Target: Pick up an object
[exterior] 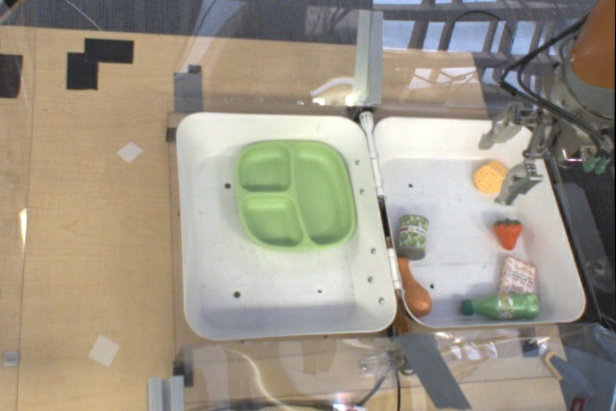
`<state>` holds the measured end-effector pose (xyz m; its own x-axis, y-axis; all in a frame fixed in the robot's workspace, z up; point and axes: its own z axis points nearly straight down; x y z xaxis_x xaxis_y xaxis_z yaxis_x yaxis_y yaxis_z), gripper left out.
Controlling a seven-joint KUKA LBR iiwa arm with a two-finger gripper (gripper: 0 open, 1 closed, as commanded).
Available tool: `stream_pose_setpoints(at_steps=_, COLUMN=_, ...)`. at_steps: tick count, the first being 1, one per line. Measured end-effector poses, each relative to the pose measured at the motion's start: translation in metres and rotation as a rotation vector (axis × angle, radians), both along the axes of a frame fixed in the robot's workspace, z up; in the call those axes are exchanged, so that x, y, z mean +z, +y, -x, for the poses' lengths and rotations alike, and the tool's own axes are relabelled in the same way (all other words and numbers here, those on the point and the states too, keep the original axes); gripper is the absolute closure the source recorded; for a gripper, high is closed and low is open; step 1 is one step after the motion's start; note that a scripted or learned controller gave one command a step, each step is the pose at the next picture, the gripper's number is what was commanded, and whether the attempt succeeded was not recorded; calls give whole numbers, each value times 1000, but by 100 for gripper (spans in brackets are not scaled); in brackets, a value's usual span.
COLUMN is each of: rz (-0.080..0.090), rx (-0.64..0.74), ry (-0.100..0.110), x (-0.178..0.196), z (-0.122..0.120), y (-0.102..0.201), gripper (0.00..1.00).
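At the right bin's [438, 318] low edge lie a green bottle [500, 307], a box [518, 276] and an orange drumstick [415, 293]. Above them: a can [413, 234], a strawberry [508, 232], then a yellow waffle [490, 176]. The gripper [514, 154] hangs over the waffle, fingers spread wide, nothing between them, likely lining up a grab. The tray [294, 194] sits apart at centre-left.

No writing can be read anywhere. The small can [413, 235] near the left edge of the right bin [452, 168] carries a green and white label, and the pink packet [517, 277] and green bottle [500, 307] by that bin's front right corner have printed wrappers, but all the print is too small and blurred to make out.
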<state>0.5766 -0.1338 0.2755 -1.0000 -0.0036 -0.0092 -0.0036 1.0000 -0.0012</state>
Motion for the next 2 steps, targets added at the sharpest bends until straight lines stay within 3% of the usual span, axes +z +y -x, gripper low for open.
stream_pose_setpoints(at_steps=1, rz=-2, rx=-234, ry=6, x=-98, z=0, y=-57, gripper=0)
stream_pose_setpoints(at_steps=2, rz=-3, rx=-396, ry=-6, x=-186, z=-29, y=-38, gripper=0)
